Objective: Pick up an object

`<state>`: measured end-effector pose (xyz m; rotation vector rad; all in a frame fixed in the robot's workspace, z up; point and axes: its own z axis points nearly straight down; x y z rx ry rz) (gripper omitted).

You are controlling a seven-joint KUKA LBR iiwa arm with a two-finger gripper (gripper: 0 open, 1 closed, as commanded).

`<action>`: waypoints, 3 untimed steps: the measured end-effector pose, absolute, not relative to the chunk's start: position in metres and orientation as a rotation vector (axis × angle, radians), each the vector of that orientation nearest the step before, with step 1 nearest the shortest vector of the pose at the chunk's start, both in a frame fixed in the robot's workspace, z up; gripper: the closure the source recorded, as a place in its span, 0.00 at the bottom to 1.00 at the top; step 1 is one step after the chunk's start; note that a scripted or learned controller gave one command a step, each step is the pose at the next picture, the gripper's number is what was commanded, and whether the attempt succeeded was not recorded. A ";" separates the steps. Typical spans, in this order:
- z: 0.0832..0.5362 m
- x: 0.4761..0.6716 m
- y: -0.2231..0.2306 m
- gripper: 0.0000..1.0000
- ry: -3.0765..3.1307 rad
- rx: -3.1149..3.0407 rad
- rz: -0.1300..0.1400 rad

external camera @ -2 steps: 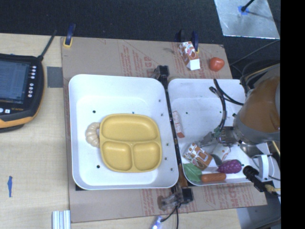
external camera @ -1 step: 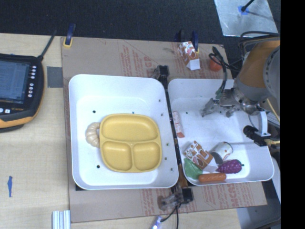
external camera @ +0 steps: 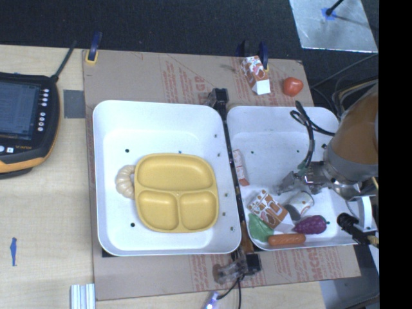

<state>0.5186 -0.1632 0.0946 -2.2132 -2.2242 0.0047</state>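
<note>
The pincer (external camera: 301, 184) hangs low in the right bin (external camera: 270, 134), just above a pale round thing (external camera: 301, 205); I cannot tell how far it is open, nor that it holds anything. Close by, toward the bin's near rim, lie a purple piece (external camera: 311, 224), a carton (external camera: 267, 209), a green piece (external camera: 257, 227) and a sausage (external camera: 286, 240). The sausage's long axis runs left-right along the near wall; the purple piece lies much the same, tilted slightly. They are crowded, so a descent here may nudge neighbours or close on two at once. The left bin (external camera: 116, 127) holds a yellow tray (external camera: 175, 192).
</note>
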 end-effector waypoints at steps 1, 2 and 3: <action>0.092 0.603 -0.199 0.00 -2.227 -2.215 0.002; 0.091 0.522 -0.194 0.00 -2.224 -2.213 0.004; 0.092 0.572 -0.180 0.00 -2.225 -2.215 0.002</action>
